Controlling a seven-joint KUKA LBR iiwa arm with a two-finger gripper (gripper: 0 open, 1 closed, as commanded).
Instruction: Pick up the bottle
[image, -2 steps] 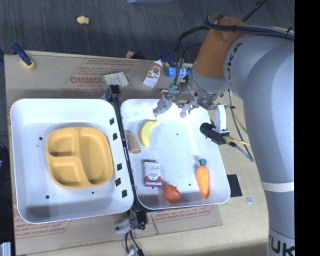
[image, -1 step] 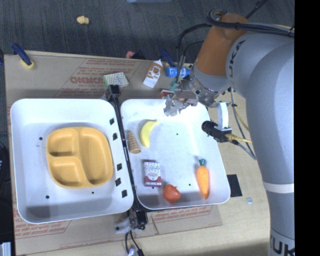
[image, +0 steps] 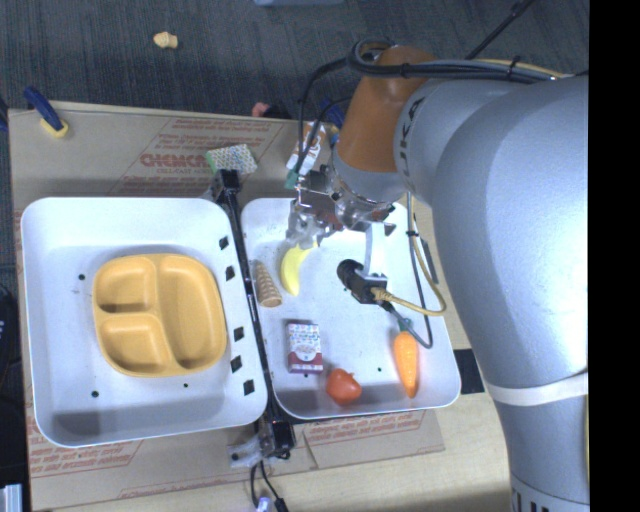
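Hovering over the right bin (image: 440, 385) near the banana (image: 291, 270), the gripper (image: 305, 228) carries no bottle I can make out, so the pick remains undone.

A cardboard-covered bench (image: 130, 150) bears two white bins (image: 50, 300) side by side.

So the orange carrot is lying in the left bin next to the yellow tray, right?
Not quite. The camera view shows the carrot in the right bin, near its right edge. The yellow tray sits in the left bin.
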